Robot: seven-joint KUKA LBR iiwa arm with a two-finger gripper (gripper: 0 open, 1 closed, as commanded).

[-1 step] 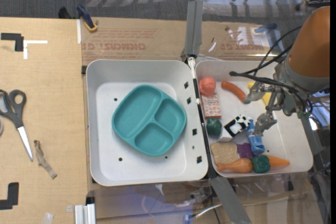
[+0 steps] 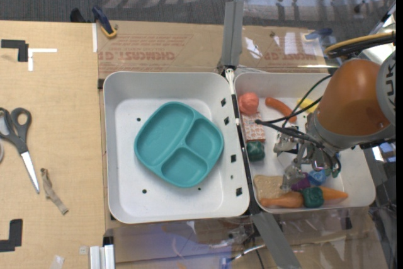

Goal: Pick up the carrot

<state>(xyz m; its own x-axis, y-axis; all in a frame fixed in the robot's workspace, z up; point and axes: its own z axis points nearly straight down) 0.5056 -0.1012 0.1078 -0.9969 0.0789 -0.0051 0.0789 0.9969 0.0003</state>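
Observation:
The orange carrot (image 2: 282, 201) lies lengthwise against the front wall of the right bin (image 2: 365, 164). A green toy (image 2: 313, 197) rests at its right end, and an orange tip (image 2: 335, 194) pokes out beyond that toy. My gripper (image 2: 293, 177) hangs low over the bin, just above and slightly right of the carrot's middle. It stands close to a purple piece (image 2: 301, 184) and a blue piece (image 2: 318, 176). The arm's orange band (image 2: 352, 101) covers the bin's right half.
The right bin also holds a pink ball (image 2: 249, 102), a thin red-orange vegetable (image 2: 280, 108), a checked wafer (image 2: 254, 130), a dark green piece (image 2: 255, 150) and a tan slice (image 2: 267, 184). A teal divided plate (image 2: 179, 145) lies in the left bin. Scissors (image 2: 22, 145) rest on the bench at left.

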